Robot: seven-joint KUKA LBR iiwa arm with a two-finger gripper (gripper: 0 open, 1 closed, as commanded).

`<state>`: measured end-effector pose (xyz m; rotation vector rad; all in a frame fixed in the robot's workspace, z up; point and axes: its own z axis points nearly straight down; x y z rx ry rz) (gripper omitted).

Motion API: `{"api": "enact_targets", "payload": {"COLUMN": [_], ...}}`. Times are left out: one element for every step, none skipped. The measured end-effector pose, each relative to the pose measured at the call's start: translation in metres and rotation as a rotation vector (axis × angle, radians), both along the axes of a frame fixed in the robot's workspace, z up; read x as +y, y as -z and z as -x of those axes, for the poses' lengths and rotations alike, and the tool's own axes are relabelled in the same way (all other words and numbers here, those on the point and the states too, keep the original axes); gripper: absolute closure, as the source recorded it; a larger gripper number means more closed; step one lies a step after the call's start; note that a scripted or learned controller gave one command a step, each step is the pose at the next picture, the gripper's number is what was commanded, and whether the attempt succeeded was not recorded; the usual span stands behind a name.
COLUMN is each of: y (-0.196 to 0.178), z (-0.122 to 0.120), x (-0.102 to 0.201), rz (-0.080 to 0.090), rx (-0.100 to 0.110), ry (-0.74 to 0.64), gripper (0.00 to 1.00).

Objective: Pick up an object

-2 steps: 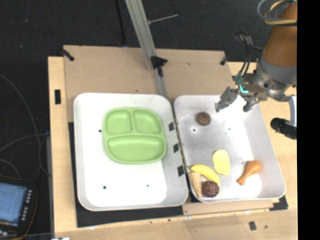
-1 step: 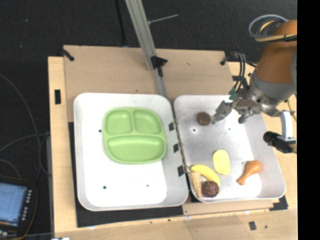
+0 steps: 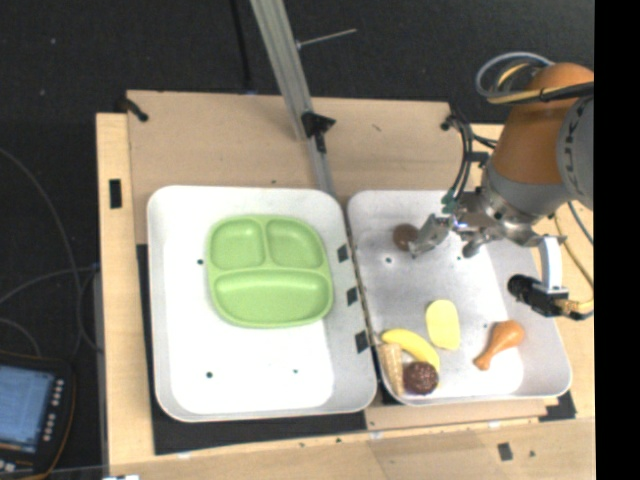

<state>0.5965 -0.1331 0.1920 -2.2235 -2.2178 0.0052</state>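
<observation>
Small brown ball [image 3: 405, 236] just left of the pincer [image 3: 447, 236] (fingers spread, grasping nothing) in the right bin [image 3: 400, 298].

Two white bins [image 3: 180, 298] sit side by side, and the left one holds one green plate [image 3: 270, 271]. The right bin [image 3: 520, 373] holds six items: one brown ball [image 3: 404, 236], one yellow piece [image 3: 443, 324], one banana [image 3: 411, 346], one drumstick [image 3: 499, 342], one dark ball [image 3: 421, 377], one cone [image 3: 392, 366].

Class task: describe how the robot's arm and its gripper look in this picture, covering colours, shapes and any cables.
The arm is rounded, with a broad orange band above a grey wrist. A pale looped cable arcs over its top, and thin dark cables run down beside the wrist. The gripper is a small metallic grey assembly with two short fingers. A black-and-white fitting is attached at the side.
</observation>
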Motion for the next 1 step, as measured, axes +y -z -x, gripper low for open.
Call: {"api": "enact_targets", "payload": {"y": [0.0592], "z": [-0.0006], "x": [0.0074], "rz": [-0.001], "rx": [0.001], "ry": [0.002], "gripper": [0.0]}}
